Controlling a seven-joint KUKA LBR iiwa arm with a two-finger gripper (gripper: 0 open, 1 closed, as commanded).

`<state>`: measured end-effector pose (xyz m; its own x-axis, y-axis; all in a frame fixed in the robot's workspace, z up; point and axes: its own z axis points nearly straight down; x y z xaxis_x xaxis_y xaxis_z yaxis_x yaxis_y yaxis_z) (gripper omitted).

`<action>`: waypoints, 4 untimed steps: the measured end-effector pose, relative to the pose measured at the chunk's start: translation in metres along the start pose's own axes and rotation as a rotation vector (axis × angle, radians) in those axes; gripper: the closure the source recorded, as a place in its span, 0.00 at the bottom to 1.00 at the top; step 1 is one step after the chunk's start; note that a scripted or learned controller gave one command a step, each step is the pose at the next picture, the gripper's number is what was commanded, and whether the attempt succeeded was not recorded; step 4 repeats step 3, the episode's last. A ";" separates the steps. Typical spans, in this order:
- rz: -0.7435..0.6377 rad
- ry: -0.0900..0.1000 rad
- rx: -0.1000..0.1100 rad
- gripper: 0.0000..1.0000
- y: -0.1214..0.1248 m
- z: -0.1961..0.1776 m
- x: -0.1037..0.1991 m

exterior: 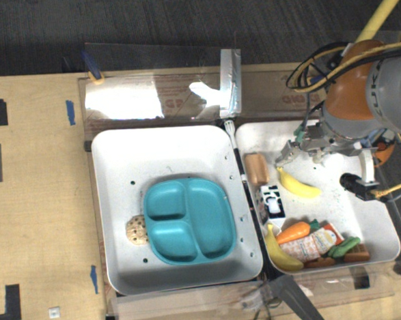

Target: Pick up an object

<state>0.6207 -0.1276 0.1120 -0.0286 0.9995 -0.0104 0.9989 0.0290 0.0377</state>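
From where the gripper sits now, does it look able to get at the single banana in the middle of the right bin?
Probably yes. The gripper hangs over the right bin, just above and left of the banana. The banana lies alone on bare bin floor, with nothing on top of it.

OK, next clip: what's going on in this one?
A KUKA arm reaches in from the right over the right bin, its gripper low near the bin's far side, just above a small banana. Nothing shows between its fingers, so no pick yet. Also in that bin are a brown cylinder, a black-and-white toy car, a carrot and a second banana. The left bin holds a teal divided tray with a cookie beside it.
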 end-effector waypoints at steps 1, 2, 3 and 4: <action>-0.038 0.010 0.033 0.00 -0.024 0.024 0.016; -0.036 0.009 0.027 1.00 -0.021 0.012 0.016; 0.000 0.013 0.027 1.00 0.020 -0.078 0.090; 0.000 0.013 0.027 1.00 0.020 -0.078 0.090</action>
